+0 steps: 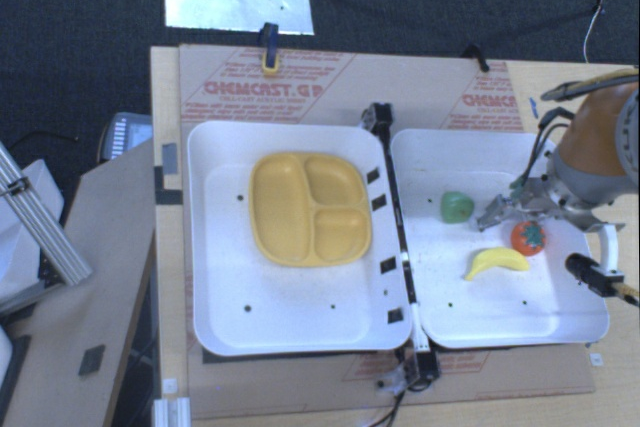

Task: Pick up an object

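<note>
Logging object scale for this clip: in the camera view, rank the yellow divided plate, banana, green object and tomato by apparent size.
1. yellow divided plate
2. banana
3. green object and tomato: they look alike in size, so I leave them unranked.

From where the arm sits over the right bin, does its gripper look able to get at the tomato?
Probably yes. The gripper hangs over the right bin, just beside the tomato. Nothing lies on the tomato; the banana sits just below-left of it and the green object farther left, so the banana may crowd one finger.

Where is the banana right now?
The banana lies in the right bin, just below and left of the tomato, with the green object farther up-left.
</note>
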Robot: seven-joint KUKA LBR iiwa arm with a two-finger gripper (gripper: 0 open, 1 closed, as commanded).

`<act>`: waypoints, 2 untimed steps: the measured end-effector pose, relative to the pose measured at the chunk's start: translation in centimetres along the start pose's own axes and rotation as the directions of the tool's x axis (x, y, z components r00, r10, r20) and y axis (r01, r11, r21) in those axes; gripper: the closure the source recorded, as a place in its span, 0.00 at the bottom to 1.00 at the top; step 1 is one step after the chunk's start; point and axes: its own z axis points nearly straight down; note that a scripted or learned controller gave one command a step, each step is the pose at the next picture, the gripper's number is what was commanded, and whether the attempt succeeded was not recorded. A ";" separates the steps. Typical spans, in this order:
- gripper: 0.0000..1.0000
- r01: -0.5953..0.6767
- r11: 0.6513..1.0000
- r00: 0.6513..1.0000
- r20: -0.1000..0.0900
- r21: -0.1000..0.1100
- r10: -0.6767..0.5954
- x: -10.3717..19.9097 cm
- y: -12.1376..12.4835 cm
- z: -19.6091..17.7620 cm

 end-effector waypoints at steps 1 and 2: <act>1.00 0.000 1.000 1.000 0.002 -0.007 0.000 -0.1 0.2 -1.4; 1.00 0.001 1.000 1.000 0.002 -0.007 -0.001 -0.1 0.1 -5.8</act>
